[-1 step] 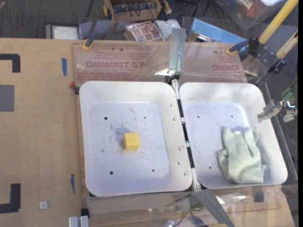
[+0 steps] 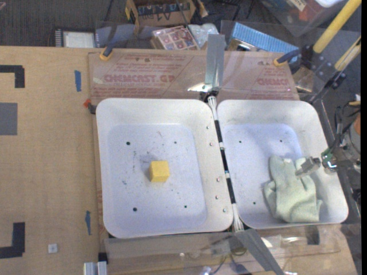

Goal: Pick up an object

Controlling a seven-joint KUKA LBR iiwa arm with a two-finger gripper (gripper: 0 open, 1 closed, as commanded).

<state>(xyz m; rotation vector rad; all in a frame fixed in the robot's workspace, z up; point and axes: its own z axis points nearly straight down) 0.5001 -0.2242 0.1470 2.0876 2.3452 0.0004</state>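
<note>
We are looking down on 2 white bins sitting side by side, the left bin (image 2: 114, 119) and the right bin (image 2: 275, 116). In the left bin a small yellow block (image 2: 160, 171) is lying a little below the middle of the floor, well apart from every wall. In the right bin a pale green cloth (image 2: 292, 196) is lying crumpled toward the lower right corner. The gripper (image 2: 307, 166) is reaching in from the right and is sitting right at the cloth's upper edge; we cannot tell whether it is touching the fabric, and how the jaws are standing is something we cannot tell either, since that part of the view is too small and blurred. We are judging the cloth to be the thing being gone after, as the gripper is close beside it. It is looking soft, light and limp, so we are expecting it to sag and drape when lifted, and a thin pinch at the very edge may slip out. A raised fold near the upper part of the heap is looking like the better place to bite, with the fingers closing across the ridge. The block, by contrast, is looking stiff and light, with flat opposite faces suiting a squeeze.
</note>
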